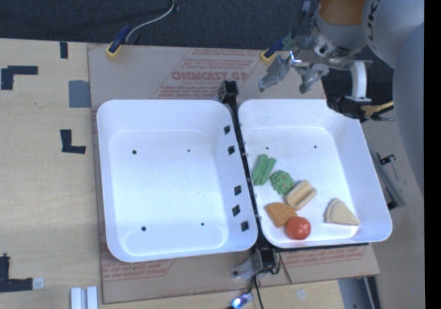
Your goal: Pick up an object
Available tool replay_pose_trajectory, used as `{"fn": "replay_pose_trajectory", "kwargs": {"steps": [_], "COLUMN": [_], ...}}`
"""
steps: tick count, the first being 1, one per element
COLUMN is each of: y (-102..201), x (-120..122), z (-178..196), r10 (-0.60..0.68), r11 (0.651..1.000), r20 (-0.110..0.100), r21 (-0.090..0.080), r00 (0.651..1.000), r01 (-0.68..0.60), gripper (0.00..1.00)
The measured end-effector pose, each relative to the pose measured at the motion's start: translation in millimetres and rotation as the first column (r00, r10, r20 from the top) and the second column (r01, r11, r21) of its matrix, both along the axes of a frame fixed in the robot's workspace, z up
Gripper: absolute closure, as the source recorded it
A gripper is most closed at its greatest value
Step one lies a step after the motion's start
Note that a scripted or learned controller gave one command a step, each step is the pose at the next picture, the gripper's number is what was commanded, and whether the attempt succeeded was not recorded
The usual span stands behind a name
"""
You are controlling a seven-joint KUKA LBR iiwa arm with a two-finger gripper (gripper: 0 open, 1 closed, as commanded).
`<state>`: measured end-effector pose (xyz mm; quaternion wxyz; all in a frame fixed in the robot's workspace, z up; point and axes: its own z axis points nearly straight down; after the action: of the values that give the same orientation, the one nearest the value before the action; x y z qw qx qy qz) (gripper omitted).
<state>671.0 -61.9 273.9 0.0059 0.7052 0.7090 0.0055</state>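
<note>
Hovering above the far edge of the right-hand shallow white plastic bin, the two-finger metal tool hangs spread apart with nothing between its fingers. Well below and nearer me than the tool lies a cluster of small toy foods: a green ridged pod-shaped piece, a knobbly green broccoli floret, a tan bread-roll piece, an orange cracker-like wedge, a round red tomato and a pale cheese-like wedge. All look light, stiff and smooth. I'd guess the tomato might roll or squirt out, while the pod stands a little apart and could be pinched across its narrow width. The bin floor is slick. The left white bin sits beyond them, both resting on a cardboard-covered surface.
</note>
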Motion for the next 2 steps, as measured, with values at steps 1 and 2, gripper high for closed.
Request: {"fn": "replay_pose_trajectory", "kwargs": {"steps": [1,2], "y": [107.3,101.0], "x": [-11.4,-9.6], "z": [-95.7,-80.4], "r10": [0.005,-0.001], "r11": [1.0,1.0], "r20": [-0.025,-0.019], "r21": [0.003,0.0], "r00": [1.0,1.0], "r01": [-0.005,0.001], "gripper": [0.0,1.0]}}
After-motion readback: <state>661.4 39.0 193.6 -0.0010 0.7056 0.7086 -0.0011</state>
